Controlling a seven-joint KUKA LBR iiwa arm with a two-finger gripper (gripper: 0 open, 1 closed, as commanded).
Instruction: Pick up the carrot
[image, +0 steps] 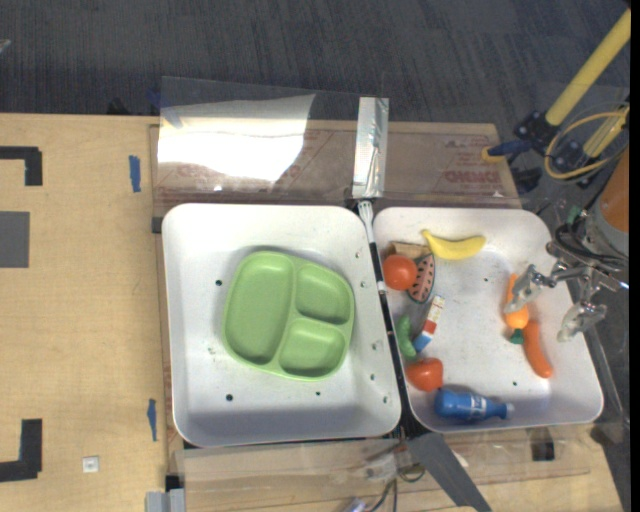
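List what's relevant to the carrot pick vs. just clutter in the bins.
Job:
carrot
hand, over the right bin

Lying about:
banana
two tomatoes
watermelon slice
blue bottle
green divided plate, in the left bin

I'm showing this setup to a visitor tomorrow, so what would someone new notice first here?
Probably the lime-green plastic divided plate, alone in the left shallow white bin. Next, the clutter of toy food in the right white bin: a yellow banana at the top, a blue bottle lying at the bottom, red tomatoes along the left wall. The metal two-finger gripper reaches in from the right, just above the long orange carrot.
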